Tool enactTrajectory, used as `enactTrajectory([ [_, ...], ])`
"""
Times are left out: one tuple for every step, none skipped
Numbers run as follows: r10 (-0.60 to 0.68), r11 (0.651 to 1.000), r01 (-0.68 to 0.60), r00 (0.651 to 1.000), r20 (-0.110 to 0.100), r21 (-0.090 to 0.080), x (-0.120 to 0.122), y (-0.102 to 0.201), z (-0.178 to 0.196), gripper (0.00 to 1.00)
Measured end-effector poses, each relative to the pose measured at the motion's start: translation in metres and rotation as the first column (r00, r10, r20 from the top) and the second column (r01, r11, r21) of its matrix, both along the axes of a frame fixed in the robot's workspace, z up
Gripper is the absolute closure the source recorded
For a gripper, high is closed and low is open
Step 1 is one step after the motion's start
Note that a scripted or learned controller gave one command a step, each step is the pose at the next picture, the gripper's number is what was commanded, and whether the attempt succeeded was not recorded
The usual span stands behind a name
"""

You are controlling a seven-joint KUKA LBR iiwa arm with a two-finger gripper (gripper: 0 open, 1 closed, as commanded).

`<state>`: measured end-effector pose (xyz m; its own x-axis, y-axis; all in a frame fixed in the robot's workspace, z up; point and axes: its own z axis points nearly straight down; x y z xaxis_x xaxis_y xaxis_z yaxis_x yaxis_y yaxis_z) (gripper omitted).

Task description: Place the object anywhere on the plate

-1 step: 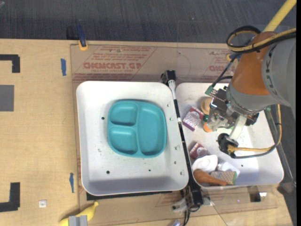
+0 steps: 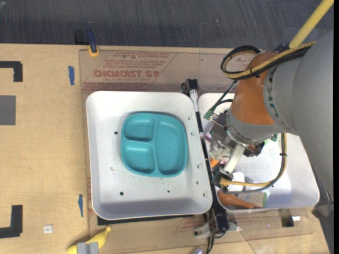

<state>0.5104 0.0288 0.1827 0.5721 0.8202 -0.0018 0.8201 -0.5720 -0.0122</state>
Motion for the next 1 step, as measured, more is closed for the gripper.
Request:
enactTrajectory([
  [-0.003,1.0,0.003,1.0,0.001,-0.003,0.0004,-0.0025,0.0008,0.0],
])
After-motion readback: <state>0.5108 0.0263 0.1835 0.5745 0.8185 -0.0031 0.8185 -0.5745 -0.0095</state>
